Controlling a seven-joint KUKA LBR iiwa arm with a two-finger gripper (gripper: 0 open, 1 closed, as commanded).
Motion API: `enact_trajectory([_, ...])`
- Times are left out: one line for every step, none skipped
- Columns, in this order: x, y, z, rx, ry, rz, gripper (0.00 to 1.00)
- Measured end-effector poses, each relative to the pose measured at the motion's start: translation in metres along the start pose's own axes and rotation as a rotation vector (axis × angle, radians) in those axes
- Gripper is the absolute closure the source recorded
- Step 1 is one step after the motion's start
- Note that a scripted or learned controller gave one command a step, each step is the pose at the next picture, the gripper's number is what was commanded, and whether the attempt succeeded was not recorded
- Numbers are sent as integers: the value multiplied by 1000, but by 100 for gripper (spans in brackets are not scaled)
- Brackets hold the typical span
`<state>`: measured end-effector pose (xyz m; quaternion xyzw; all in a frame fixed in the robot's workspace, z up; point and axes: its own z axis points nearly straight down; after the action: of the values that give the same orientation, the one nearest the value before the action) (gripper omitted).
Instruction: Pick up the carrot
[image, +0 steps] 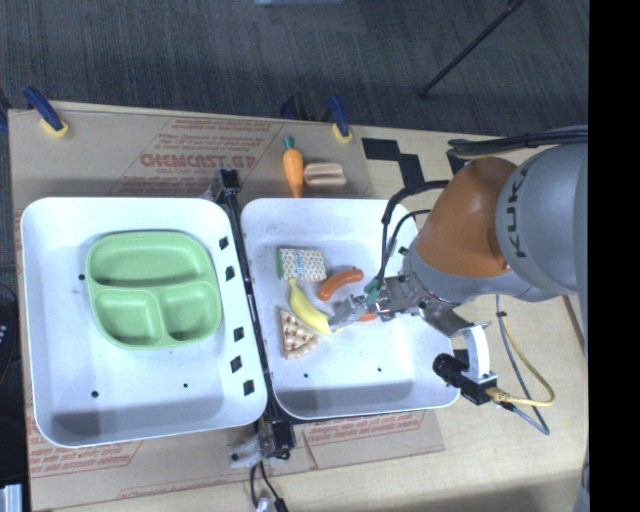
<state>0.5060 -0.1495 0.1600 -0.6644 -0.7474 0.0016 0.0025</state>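
Tool (352, 308) sits low inside the right bin (400, 395), near its middle, at the end of the grey arm (520, 235) that comes in from the right with its orange band (465, 225) above the wrist. Whether it is open or closed I cannot tell; its tip is a small blur of grey metal with a bit of orange-red at it, and nothing can be made out as gripped.

Just left of the tool lies a banana (308, 308), touching or nearly touching the tip. A sausage (340, 282) lies just above the tool, slanted. Above the banana is a small patterned packet (301, 263), and below the banana a wedge of pizza (296, 335) rests on the bin floor.

The carrot (292, 170) is outside both bins, on the surface (120, 150) just beyond the far rim of the right bin, well apart from the tool. It lies with its green top pointing away from the bin. Just beside it, to its right, is a hot dog bun (324, 176).

The left bin (50, 400) holds a green tray (153, 288) with three compartments.
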Motion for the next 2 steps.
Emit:
enact_trajectory([-68, 73, -60, -4, -2, 176, 0])
enact_trajectory([-32, 42, 44, 0, 1, 278, 0])
